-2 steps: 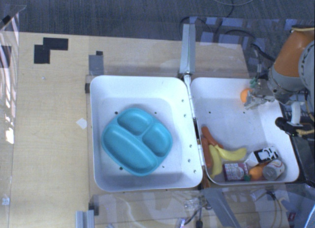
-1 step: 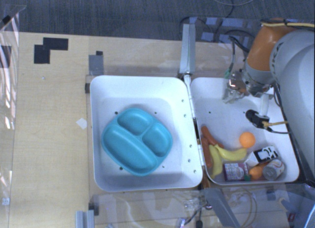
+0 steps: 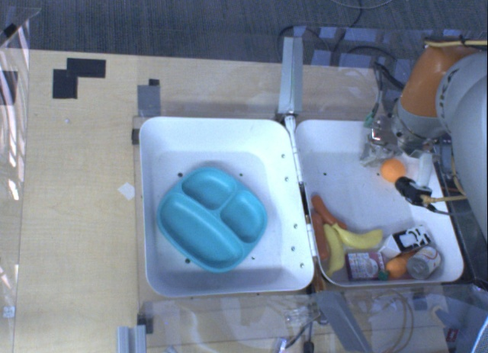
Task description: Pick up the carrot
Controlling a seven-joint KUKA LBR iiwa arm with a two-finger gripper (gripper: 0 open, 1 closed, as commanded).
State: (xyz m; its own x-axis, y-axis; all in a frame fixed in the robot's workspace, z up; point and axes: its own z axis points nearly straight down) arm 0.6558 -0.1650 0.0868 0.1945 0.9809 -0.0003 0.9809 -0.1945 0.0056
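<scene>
The carrot (image 3: 321,218) is a long orange piece lying along the left wall of the right bin (image 3: 343,153), partly tucked under a yellow banana (image 3: 353,238). My gripper (image 3: 377,146) hangs over the far right part of that bin, well away from the carrot and up to its right. Just below and to the right of the gripper rests a small orange ball (image 3: 393,170). Nothing shows between the gripper and the carrot but bare bin floor.
A maroon packet (image 3: 364,265), a small orange fruit (image 3: 397,266), a tin can (image 3: 422,261) and a black-and-white item (image 3: 414,238) crowd the right bin's near edge. The left bin (image 3: 160,146) holds a blue divided plate (image 3: 213,219).
</scene>
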